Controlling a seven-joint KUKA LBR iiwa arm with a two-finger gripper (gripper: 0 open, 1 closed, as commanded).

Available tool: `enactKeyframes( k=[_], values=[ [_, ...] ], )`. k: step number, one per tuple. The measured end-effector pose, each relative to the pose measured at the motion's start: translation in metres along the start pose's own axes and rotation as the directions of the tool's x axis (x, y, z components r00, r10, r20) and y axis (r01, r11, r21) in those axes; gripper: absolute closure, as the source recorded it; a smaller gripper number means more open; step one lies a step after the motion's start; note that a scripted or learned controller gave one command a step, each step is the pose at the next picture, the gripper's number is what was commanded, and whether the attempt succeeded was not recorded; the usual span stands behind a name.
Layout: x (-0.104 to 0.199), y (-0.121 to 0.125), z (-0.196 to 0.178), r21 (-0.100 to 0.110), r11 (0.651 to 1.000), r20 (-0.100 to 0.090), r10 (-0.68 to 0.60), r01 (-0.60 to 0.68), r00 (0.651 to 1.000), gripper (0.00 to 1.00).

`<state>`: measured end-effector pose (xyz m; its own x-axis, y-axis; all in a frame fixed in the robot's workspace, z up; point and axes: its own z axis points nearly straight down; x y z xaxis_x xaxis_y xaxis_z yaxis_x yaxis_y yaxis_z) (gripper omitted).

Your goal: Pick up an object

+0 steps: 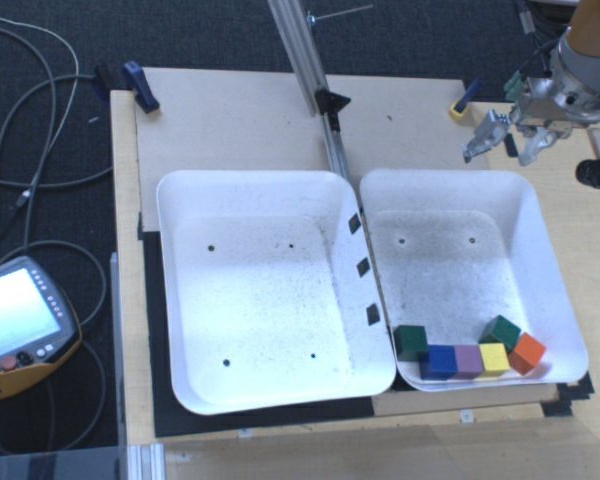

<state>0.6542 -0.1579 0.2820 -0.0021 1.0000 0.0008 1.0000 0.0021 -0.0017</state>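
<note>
Fingers: spread apart and released, nothing between them; the two-finger metal gripper [505,138] hangs over the bare bench, off the right bin's far rim.
Gripper position: about one o'clock from the middle of the right-hand shallow white plastic bin [540,230], well clear of everything in it.
Arm pose: the grey arm with its orange band [586,30] comes in from the upper right, wrist tipped so the gripper points down and toward nine o'clock.
Objects to pick: six small blocks bunched along the right bin's near wall, at about six o'clock from its middle.
Block row: dark green cube [411,341], blue cube [441,360], purple cube [468,359], yellow cube [493,357], orange cube [527,352], and a second green cube [501,330] just behind the yellow one; they sit touching or nearly so.
Left bin: the left-hand shallow white plastic bin [180,208] bears only dark specks.
Progress: nothing is grasped yet, by my reckoning; the whole pick is left.
What remains: travel toward six o'clock across the bin, descend on a block, close, lift.
Likely snag: blocks packed tight against the wall leave little room for fingers.
</note>
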Motion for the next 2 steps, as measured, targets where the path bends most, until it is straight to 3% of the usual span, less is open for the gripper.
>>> enactKeyframes(
  k=[1, 2],
  values=[
    [-0.052, -0.067, 0.03, 0.006, 1.0, 0.001, 0.009, -0.009, 1.0, 0.0],
    [-0.018, -0.045, 0.088, 0.005, 1.0, -0.003, -0.002, 0.002, 1.0, 0.0]
  ],
)
